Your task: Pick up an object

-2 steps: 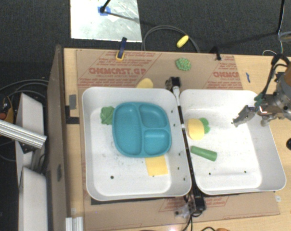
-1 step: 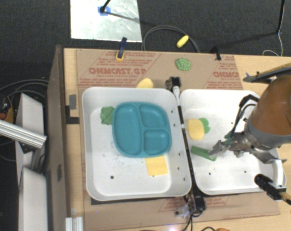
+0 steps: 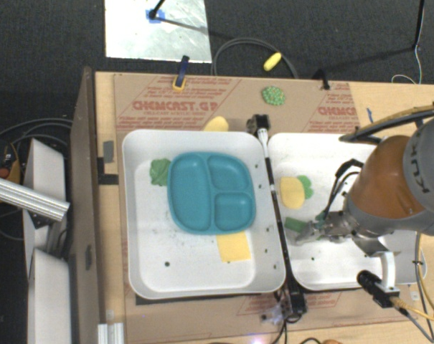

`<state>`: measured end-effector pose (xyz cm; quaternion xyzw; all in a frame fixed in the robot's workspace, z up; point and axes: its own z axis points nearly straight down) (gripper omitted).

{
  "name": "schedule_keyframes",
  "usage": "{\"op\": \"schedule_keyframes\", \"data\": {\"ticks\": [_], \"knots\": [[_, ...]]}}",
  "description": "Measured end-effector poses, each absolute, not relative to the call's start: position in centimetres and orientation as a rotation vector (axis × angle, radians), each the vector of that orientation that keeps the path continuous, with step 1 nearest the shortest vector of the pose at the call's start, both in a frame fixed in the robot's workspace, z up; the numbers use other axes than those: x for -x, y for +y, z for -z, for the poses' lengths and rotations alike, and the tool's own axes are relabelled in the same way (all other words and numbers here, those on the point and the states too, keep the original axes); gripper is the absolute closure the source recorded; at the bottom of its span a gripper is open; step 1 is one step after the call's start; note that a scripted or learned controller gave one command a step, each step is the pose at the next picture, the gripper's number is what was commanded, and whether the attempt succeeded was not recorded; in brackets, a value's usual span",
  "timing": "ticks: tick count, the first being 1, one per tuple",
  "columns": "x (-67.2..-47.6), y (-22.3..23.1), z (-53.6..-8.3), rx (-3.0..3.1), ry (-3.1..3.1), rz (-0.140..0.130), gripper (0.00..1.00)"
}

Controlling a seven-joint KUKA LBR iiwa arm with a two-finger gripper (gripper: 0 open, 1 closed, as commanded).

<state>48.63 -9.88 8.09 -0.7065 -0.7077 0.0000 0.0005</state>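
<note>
1. White plastic makes up the two shallow bins that sit side by side on the tabletop (image 3: 95, 192): the left bin (image 3: 141, 264) and the right bin (image 3: 324, 145), their inner walls meeting at a dark divider.
2. Nearest in the left bin lies one flat yellow square piece (image 3: 234, 248), touching the near edge of the blue tray.
3. One teal compartment tray (image 3: 211, 193) with three hollows fills the middle of the left bin; one green leafy piece (image 3: 160, 170) pokes out at its far-left corner.
4. In the right bin, the hand (image 3: 311, 231) reaches in from the right, low over the bin floor toward its left wall. A small dark green piece (image 3: 295, 225) lies at its tip; whether the hand is clenched on it or released, I cannot tell.
5. Behind the hand rises the one arm (image 3: 399, 192), grey with its orange band (image 3: 381, 178) above the wrist.
6. A little farther in the right bin lies one yellow rounded piece (image 3: 292, 192), with a green bit (image 3: 305, 187) touching its right side.
7. Beyond the bins, on the brown cardboard (image 3: 166, 102), sit one yellow piece (image 3: 217, 125) at the left bin's far rim and one round green knobbly piece (image 3: 273, 95).
8. Farthest, on the dark floor, lie one yellow oblong piece (image 3: 272, 61) and one silver sheet (image 3: 156, 20).
</note>
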Motion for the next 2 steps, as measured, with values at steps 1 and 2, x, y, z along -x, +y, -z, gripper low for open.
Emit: {"op": "schedule_keyframes", "data": {"ticks": [1,2], "knots": [[-56.2,-14.5,-8.6,2.224,-2.233,0.006,0.0],[-57.0,-10.6,-24.8,2.222,-2.243,0.02,0.0]]}}
